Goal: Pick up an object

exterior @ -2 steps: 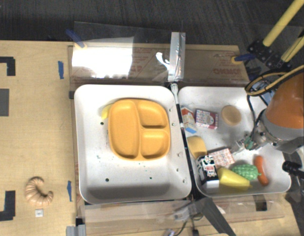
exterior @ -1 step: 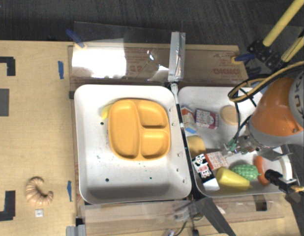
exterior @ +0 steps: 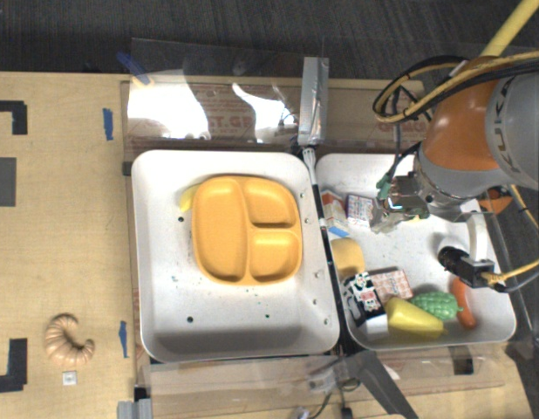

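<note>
Small printed packets and plastic toy foods lie in the right white bin. The grey arm's jaws hang just beside the packets; whether they are parted or closed I cannot tell.

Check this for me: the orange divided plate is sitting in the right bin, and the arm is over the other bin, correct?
Not quite. The camera view shows the orange divided plate in the left bin, not the right one. The arm is indeed over the other bin, the right one.

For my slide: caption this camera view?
Arm's tool hovers over cluttered right bin; left bin holds a yellow tray.
</note>
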Controlling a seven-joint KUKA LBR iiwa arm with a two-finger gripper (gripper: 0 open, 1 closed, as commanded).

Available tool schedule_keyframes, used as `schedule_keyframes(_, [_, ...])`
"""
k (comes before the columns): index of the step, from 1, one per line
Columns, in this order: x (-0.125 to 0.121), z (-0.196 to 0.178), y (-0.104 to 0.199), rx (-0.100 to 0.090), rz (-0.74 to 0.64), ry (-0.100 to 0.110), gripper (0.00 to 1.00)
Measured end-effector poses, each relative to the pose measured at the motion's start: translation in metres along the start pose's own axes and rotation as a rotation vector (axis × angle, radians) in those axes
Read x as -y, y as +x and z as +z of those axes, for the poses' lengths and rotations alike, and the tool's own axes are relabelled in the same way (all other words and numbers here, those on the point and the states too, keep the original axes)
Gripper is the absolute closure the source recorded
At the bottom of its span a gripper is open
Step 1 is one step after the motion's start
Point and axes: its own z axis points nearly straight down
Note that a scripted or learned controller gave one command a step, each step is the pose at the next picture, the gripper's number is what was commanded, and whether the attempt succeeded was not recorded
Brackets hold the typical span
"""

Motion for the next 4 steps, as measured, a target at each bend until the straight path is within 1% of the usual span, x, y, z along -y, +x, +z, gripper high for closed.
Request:
schedule_keyframes(1, [-0.095,-0.112,-0.061,0.005,-0.311,-0.003,1.0])
schedule_keyframes(2, [-0.107,-0.265,-0.132,0.007,-0.45,-0.005,1.0])
schedule_keyframes(3, [-0.106,-0.209,-0.091,-0.002,-0.973,0.003,1.0])
schedule_keyframes(4, [-0.09,-0.207,-0.09,-0.001,-1.372,0.001,1.0])
